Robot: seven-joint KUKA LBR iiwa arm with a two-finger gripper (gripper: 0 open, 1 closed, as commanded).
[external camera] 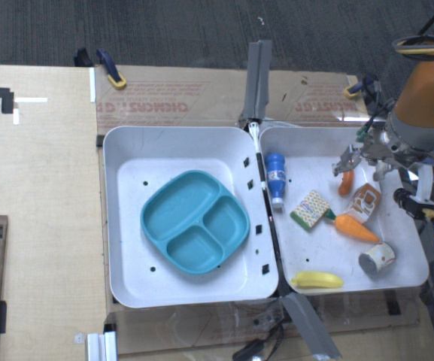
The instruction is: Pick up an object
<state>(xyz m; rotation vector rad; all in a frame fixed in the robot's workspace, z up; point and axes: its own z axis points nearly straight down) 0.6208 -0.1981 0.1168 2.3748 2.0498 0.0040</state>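
The right bin [408,277] holds several objects. A blue bottle [275,177] lies by its left wall. Near the middle sits a green and yellow packet [311,210], with a carrot [356,229] to its right. A brown and white pouch [365,200] and a small orange piece [345,183] lie further back. At the front are a grey cup [377,256] on its side and a banana [317,280]. My gripper [363,165] hangs over the bin's back right, just above the orange piece and the pouch. It is open, with nothing between its fingers.
The left bin [126,277] holds a blue divided plate [195,221]. A grey divider post [258,81] rises behind the seam between the bins. Clamps [110,68] sit on the cardboard at the back. Cables hang at the right beside the arm.
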